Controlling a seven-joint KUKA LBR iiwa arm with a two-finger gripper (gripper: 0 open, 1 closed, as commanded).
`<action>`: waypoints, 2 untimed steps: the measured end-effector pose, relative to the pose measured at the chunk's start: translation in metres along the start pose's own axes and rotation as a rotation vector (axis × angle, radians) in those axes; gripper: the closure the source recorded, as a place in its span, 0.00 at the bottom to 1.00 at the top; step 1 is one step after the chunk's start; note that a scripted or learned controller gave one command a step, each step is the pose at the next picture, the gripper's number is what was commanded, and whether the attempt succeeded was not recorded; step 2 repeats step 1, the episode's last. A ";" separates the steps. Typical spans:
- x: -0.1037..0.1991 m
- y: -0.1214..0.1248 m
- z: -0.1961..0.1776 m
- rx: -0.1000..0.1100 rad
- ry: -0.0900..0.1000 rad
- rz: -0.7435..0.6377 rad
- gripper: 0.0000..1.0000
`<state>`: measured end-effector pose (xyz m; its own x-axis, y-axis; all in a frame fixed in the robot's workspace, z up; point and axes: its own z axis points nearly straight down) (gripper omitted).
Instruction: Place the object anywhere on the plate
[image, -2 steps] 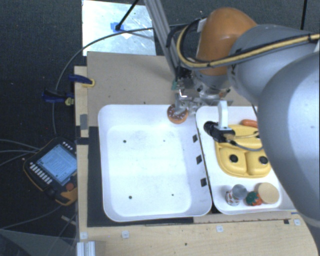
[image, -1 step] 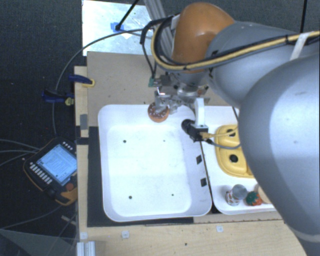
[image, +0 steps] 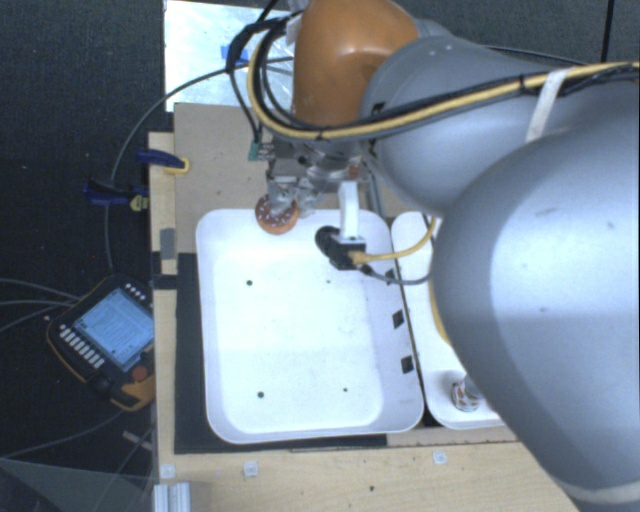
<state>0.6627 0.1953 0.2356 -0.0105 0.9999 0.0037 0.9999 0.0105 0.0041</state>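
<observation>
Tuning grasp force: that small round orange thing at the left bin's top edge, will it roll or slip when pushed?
The orange disc looks flat and small, so probably light and apt to slide on the smooth bin. Lying flat, it likely won't roll. It sits at the bin's rim, which may stop it.

Reaching in from the right: bulky grey arm (image: 520, 230) with orange wrist band (image: 345, 60), two-finger metal gripper (image: 285, 195) pointing down at the far end, seemingly; finger state unclear.

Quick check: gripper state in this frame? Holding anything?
Gripper: cannot be told. It sits at the far edge of the left bin, right above a small round brown object; a grasp isn't visible.
</observation>
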 end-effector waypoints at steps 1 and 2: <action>-0.004 0.000 0.001 0.002 -0.003 0.005 0.00; -0.004 0.000 0.001 0.002 -0.003 0.005 0.00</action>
